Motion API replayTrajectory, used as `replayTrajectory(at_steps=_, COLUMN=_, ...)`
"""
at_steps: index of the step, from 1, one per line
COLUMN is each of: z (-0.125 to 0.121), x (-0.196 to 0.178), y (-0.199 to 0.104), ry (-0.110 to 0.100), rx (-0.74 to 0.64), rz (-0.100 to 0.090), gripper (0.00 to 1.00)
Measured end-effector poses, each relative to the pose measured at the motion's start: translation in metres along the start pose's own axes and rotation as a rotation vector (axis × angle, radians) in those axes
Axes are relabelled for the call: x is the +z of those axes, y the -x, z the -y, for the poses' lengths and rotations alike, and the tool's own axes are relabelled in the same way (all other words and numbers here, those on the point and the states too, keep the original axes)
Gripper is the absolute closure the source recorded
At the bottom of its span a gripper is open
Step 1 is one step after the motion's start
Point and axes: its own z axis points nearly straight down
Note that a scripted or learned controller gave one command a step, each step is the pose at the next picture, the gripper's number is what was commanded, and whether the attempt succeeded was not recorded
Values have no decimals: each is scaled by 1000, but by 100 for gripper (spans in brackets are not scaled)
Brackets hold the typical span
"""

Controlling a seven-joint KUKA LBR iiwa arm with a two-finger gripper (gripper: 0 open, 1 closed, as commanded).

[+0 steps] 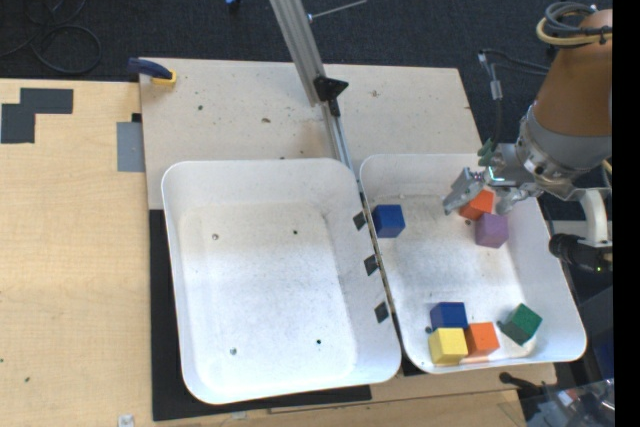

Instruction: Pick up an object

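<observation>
The arm reaches in from the right, and my gripper (484, 195) hangs over the far part of the right bin (560, 290). An orange-red block (479, 204) sits between its grey fingers (459, 194), which are shut on it. Directly below and touching that block in the picture is a purple cube (491, 231) on the bin floor. A blue cube (388, 220) lies alone at the bin's left wall. I cannot tell how high the held block is above the floor.
At the right bin's near edge a blue cube (448, 315), a yellow cube (449, 346), an orange cube (483, 338) and a green cube (521, 323) cluster together. The left bin (200, 215) lies beside it. A slanted metal post (296, 25) rises behind the bins.
</observation>
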Motion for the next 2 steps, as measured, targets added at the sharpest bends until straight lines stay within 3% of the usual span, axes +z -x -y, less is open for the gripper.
replayTrajectory(at_steps=1, z=-1, x=-2, y=1, ry=5, rx=2, rz=1, gripper=0)
replayTrajectory(at_steps=2, z=-3, x=42, y=2, ry=0, rx=1, rz=1, gripper=0)
